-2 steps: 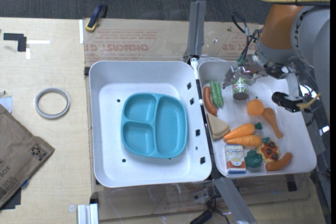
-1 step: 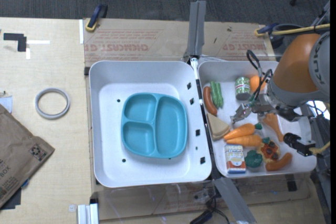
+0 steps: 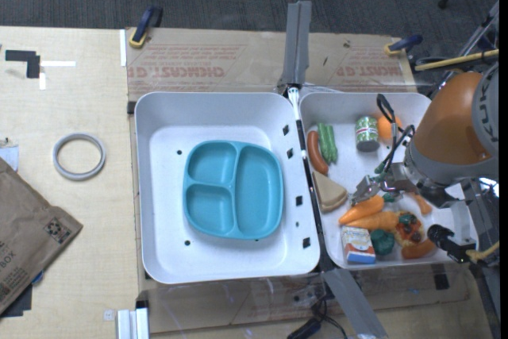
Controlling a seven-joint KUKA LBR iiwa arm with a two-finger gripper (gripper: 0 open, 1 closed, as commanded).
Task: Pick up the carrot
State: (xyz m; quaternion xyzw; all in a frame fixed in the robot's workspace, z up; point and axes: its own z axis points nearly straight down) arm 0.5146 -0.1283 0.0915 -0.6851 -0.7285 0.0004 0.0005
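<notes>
You can't tell from here how the gripper (image 3: 373, 188) stands; its tip sits right at the carrot's (image 3: 362, 211) upper edge. The carrot lies in the right bin (image 3: 347, 104), at seven o'clock from the gripper, beside the bread slice (image 3: 331, 193).

Arm (image 3: 448, 127) covers the right bin's (image 3: 343, 103) far side; gripper (image 3: 371, 188) fingers indistinct

A single fixed camera looks down on me from above my bench at a slant, far enough to take in both shallow white plastic bins (image 3: 147, 171), side by side. My grey arm (image 3: 452, 131) enters from its right.
</notes>
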